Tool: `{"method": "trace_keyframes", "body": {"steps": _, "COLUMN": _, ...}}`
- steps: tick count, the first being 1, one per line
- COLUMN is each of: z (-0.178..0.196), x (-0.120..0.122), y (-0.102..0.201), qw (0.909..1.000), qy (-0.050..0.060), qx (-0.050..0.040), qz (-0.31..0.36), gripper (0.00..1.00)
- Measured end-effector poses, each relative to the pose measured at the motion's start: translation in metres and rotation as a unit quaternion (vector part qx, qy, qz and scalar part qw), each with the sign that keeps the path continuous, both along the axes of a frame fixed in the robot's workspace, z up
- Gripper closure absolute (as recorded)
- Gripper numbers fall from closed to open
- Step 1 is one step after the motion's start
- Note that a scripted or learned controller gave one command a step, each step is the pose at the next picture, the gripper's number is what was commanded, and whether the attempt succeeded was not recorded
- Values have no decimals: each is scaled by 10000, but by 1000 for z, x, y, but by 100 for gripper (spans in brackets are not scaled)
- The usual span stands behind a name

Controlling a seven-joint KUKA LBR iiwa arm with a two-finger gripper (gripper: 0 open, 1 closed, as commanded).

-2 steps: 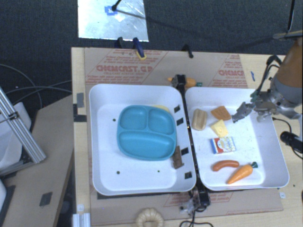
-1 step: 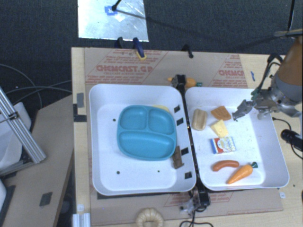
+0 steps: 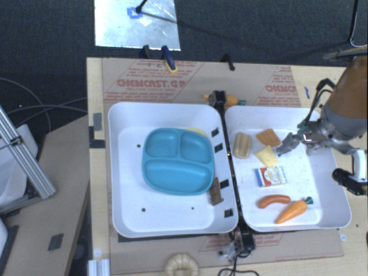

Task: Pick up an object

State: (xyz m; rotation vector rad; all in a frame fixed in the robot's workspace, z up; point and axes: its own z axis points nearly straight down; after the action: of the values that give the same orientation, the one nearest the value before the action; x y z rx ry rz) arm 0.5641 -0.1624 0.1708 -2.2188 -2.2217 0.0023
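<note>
My gripper (image 3: 294, 142) hangs over the right bin (image 3: 339, 209), near its middle, with the grey wrist and orange band behind it to the right. Just left of it lie an orange cracker (image 3: 268, 137) and a yellow cheese wedge (image 3: 266, 155). A tan bread piece (image 3: 242, 145) rests by the bin's left wall. Nearer the front are a small white, blue and red box (image 3: 271, 176), a sausage (image 3: 273, 200) and a carrot (image 3: 292, 210). I see nothing held in the gripper.
The left bin (image 3: 123, 211) holds a blue divided plate (image 3: 177, 160), a brown item (image 3: 215, 193) at its right wall and a yellow piece (image 3: 196, 131) behind the plate. An orange object (image 3: 230, 100) lies behind the bins; a tan ring (image 3: 182, 264) lies in front.
</note>
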Motion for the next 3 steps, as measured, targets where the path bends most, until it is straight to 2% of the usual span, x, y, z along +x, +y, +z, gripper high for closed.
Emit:
{"method": "trace_keyframes", "body": {"steps": 2, "z": -85, "x": 10, "y": -3, "qw": 10000, "qy": -18, "qx": 0, "qz": -4, "gripper": 0}}
{"method": "trace_keyframes", "body": {"steps": 3, "z": -72, "x": 12, "y": -3, "qw": 10000, "qy": -48, "qx": -9, "qz": -4, "gripper": 100}}
